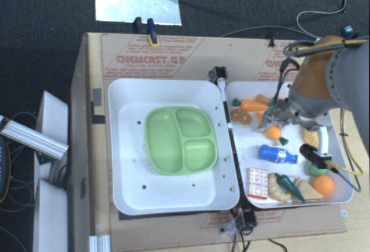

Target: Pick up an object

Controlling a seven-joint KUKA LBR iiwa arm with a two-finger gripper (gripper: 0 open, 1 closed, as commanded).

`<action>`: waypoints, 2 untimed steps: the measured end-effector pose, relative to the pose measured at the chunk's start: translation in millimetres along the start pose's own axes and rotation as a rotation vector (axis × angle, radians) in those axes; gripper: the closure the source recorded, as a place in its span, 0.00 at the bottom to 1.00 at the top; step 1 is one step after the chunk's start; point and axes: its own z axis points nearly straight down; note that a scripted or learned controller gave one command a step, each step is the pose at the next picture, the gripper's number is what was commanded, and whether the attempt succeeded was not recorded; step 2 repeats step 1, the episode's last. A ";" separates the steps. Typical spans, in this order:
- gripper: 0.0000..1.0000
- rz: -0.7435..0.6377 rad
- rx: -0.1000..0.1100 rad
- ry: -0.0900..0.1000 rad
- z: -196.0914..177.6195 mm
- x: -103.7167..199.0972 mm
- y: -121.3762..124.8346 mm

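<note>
Gripper (270, 123) sits over the small orange ball (273, 133); I can't tell its grip. Ball looks light, smooth; I'd pinch its middle.

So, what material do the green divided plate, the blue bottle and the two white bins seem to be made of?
The green divided plate looks like moulded plastic with a smooth, slightly matte finish: even colour, soft rounded compartment edges. The blue bottle seems to be glossy plastic, perhaps a toy, with a white cap end; too small to be sure. The white bins look like thin formed plastic, with smooth walls and rounded corners.
</note>
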 end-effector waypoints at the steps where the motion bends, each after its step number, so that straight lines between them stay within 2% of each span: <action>1: 1.00 -0.003 -0.006 0.001 -102.2 68.1 39.4; 2: 1.00 -0.003 -0.006 0.001 -102.2 68.1 39.4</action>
